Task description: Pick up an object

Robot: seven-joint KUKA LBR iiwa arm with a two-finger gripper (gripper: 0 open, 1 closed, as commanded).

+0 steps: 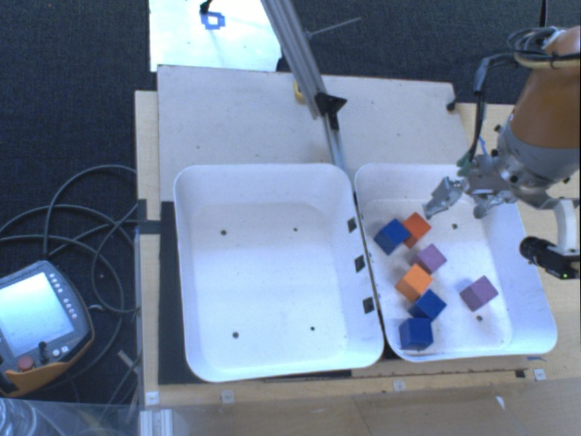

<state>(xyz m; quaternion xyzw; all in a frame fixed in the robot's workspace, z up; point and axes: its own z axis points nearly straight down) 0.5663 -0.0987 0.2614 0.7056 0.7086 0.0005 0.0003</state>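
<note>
Over the right bin (pixel 531 334): the gripper (pixel 463 200) hangs at the upper part, arm entering from the right.
Jaws: spread apart, nothing between them.
Blocks in right bin: blue cube (pixel 392 236) touching an orange cube (pixel 417 229); lilac cube (pixel 430 258); second orange cube (pixel 414 282); two more blue cubes (pixel 427 305), (pixel 416 333); purple cube (pixel 478 292) apart.
Left bin (pixel 195 271): beside it on the surface (pixel 227 107).

No readable text, labels, brand names or nos. anywhere. The pendant (pixel 36 330) at lower left has a lit screen, but it's washed out, nothing legible. Small black marks on the divider edge btwn the left bin (pixel 272 175) and the right bin (pixel 536 330) are too small to read.
</note>
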